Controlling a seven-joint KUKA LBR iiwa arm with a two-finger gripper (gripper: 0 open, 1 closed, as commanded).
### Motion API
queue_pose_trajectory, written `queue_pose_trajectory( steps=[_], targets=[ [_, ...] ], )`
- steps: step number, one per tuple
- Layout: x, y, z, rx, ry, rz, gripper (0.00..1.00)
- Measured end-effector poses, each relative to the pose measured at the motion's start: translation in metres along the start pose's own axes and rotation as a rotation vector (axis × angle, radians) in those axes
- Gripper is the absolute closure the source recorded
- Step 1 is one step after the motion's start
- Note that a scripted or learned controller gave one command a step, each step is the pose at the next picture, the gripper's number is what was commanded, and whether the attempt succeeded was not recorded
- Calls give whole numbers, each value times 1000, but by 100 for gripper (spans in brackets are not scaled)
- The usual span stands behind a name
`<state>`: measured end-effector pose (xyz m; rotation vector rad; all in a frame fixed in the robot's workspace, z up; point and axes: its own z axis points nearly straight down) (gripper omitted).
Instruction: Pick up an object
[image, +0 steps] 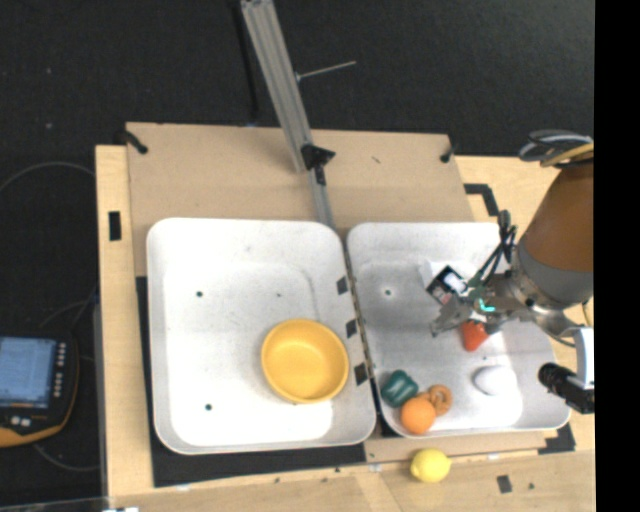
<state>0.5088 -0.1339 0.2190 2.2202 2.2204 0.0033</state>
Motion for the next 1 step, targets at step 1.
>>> queue_pose_trajectory(
  steps=[1],
  targets=[
    [-3, 4, 62, 7, -1, 0, 0]
  ],
)
